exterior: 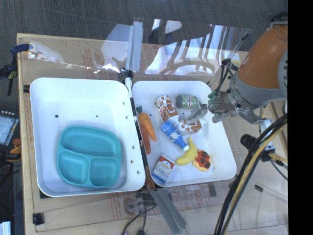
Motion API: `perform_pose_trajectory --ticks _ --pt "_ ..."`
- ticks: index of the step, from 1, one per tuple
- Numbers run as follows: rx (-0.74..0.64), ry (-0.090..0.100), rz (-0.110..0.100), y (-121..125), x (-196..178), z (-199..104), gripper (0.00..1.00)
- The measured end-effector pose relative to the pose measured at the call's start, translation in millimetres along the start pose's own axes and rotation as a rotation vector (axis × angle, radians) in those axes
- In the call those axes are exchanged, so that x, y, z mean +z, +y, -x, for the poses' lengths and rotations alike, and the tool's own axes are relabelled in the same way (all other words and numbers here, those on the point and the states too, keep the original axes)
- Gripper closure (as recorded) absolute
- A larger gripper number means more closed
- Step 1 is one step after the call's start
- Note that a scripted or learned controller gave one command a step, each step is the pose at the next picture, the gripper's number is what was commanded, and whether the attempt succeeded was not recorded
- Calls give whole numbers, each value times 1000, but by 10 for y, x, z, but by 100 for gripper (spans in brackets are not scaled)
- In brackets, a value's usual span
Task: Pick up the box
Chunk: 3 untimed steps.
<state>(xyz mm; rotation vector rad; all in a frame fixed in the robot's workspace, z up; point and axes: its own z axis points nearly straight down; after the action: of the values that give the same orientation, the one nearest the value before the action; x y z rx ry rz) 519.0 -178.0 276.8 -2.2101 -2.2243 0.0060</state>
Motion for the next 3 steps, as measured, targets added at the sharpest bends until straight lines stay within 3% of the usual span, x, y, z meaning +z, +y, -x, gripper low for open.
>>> perform_pose_trajectory --ticks 1,2,3 --pt "-57 -1 -1 464 963 322 0" --pt "-13 -1 2 1380 1121 324 0" --pt "-6 0 1 761 1866 319 0"
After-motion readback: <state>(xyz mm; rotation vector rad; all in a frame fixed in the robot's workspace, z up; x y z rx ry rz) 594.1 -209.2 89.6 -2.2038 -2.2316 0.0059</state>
